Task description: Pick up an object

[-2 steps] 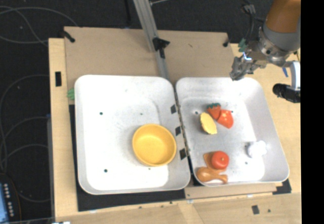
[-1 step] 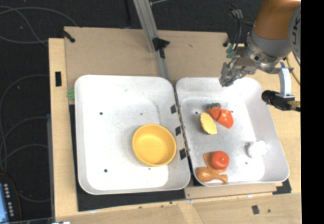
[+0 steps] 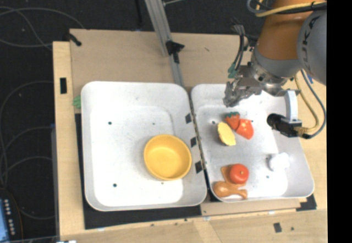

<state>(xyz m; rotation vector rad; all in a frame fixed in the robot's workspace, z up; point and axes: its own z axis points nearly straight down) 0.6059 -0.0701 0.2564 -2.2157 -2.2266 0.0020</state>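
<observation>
Hovering end effector (image 3: pixel 233 100) above strawberry (image 3: pixel 241 125), seemingly apart.

The counter (image 3: pixel 121 55) is a light tan board with a dark mat (image 3: pixel 137 215) showing along its near edge under the bins. Two shallow white bins rest directly on it, side by side and touching along their inner edges: the left bin (image 3: pixel 110 104) and the right bin (image 3: pixel 291 181). A slanted grey metal rail (image 3: pixel 157 14) meets the counter behind the bins.
</observation>
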